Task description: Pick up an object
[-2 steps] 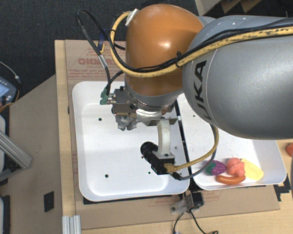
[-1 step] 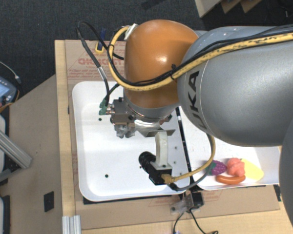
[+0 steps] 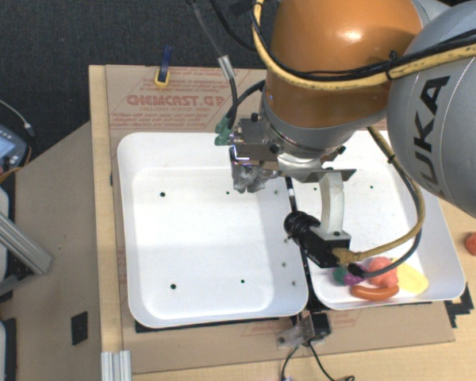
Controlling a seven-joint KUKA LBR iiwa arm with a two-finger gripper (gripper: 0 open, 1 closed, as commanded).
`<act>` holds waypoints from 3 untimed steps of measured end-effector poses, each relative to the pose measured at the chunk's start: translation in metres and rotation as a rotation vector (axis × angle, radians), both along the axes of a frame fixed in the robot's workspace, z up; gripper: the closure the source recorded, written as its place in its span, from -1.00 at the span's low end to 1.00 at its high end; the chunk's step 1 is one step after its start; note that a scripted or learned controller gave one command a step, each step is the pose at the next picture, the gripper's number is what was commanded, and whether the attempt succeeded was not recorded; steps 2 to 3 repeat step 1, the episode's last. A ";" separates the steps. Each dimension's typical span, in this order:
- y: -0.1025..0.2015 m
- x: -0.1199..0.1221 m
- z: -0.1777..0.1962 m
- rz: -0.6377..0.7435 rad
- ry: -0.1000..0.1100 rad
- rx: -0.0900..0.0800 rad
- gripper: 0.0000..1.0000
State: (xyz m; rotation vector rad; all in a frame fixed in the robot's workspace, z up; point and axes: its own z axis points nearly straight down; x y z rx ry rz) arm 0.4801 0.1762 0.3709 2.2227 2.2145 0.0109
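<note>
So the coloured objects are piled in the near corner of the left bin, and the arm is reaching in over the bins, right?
Not quite. The camera view shows the coloured objects piled in the near corner of the right bin, not the left bin. The arm does reach in over the bins.

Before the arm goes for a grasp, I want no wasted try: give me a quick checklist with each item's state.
1. Objects present: ok, colourful pile in right bin near corner.
2. End effector over the pile: not ok, it hangs over left bin.
3. Anything held: cannot tell.
4. Cable away from the pile: not ok, it ends beside it.
5. Pile edge access: cannot tell.
</note>
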 end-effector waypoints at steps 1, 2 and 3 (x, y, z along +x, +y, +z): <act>0.051 -0.001 0.080 0.009 -0.001 0.003 1.00; 0.051 -0.001 0.080 0.009 -0.001 0.003 1.00; 0.051 -0.001 0.080 0.009 -0.001 0.003 1.00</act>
